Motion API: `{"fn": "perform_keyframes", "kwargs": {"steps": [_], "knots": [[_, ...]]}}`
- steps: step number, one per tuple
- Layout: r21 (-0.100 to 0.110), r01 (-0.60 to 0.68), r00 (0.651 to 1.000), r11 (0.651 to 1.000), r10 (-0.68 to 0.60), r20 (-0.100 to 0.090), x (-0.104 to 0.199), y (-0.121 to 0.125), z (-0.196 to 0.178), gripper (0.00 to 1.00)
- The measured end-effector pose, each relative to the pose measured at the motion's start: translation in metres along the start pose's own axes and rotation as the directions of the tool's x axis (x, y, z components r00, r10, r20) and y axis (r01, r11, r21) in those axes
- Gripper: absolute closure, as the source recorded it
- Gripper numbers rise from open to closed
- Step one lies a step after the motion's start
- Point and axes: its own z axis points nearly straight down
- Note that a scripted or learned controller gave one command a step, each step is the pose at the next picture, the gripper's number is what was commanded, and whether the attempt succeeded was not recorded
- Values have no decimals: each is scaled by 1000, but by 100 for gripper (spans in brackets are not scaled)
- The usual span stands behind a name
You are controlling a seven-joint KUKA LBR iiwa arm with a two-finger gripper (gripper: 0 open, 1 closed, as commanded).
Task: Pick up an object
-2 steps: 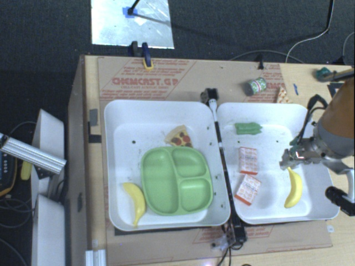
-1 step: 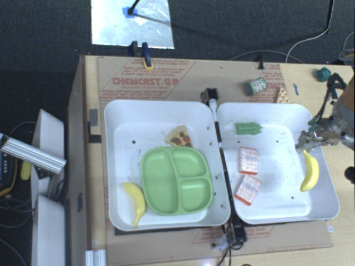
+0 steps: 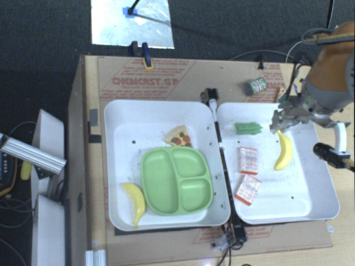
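My gripper [image 3: 277, 124] hangs over the right bin [image 3: 310, 204], near its back wall. Its tip is just above the top end of a yellow banana [image 3: 283, 153] that lies lengthwise in that bin. To the gripper's left lies a small green pod-like piece [image 3: 248, 128]. Two red-and-white packets [image 3: 248, 159] [image 3: 248, 189] lie nearer the bin's left wall. The left bin [image 3: 119, 148] holds a green divided plate [image 3: 176, 180], a pizza slice [image 3: 178, 137] and a second banana [image 3: 135, 201].
A small can [image 3: 257, 85] lies on the cardboard behind the right bin. A black part [image 3: 331, 155] sticks out over that bin's right side. The ridge where the two bins meet [image 3: 219, 148] runs down the middle. A blue-and-yellow clamp [image 3: 145, 52] stands at the back.
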Motion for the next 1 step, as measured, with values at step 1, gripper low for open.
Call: {"fn": "perform_keyframes", "kwargs": {"steps": [1], "knots": [[2,0,1000,1000,0,-1,72,-8,-12,100]]}}
